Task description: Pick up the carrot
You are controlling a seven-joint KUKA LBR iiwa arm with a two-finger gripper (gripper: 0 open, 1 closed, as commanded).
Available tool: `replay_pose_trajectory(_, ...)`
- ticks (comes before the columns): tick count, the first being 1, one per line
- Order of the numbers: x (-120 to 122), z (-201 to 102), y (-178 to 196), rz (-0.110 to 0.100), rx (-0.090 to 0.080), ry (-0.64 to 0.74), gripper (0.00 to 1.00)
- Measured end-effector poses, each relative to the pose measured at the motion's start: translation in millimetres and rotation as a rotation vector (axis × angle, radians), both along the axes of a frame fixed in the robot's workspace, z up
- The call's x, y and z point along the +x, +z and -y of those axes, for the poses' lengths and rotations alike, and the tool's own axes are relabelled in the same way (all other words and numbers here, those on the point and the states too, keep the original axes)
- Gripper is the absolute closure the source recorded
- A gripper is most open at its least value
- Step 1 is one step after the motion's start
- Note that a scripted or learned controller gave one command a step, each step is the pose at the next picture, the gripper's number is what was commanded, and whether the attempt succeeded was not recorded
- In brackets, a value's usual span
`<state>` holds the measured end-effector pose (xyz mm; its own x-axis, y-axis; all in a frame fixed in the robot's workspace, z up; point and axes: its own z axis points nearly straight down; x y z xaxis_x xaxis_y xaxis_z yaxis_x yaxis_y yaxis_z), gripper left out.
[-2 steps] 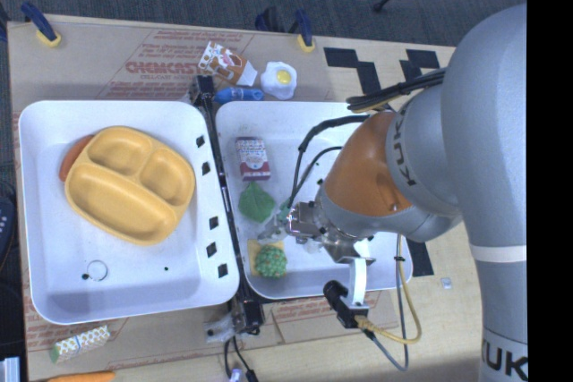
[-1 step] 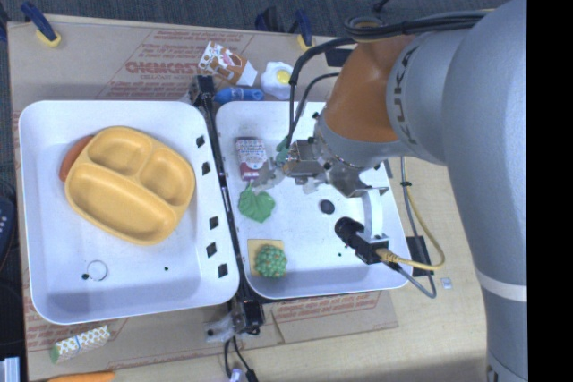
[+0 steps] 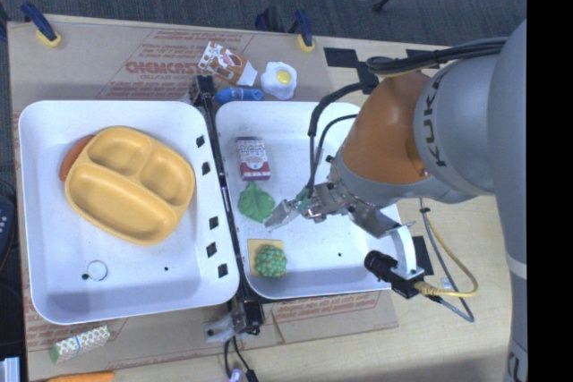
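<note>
Orange showing under the yellow plate (image 3: 132, 183) in the left bin (image 3: 36, 219) is, we judge, the carrot (image 3: 71, 158): light, stiff, smooth, graspable only at its exposed edge. The gripper (image 3: 291, 212) hangs over the right bin (image 3: 345, 262); whether it is open or closed we cannot tell.

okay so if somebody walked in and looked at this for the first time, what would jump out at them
Probably the big grey arm with its orange band, reaching in from the right over the right bin. Next, the yellow divided tray lying in the left bin. The gripper sits low by a green leafy item, with a small red packet just above.
</note>
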<state>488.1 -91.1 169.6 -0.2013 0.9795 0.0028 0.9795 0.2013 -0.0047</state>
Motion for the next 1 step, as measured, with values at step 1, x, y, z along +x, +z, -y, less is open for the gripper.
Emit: replay_pose_trajectory(1,-11.8,-92.7,21.9,0.001,0.001,0.427,0.0)
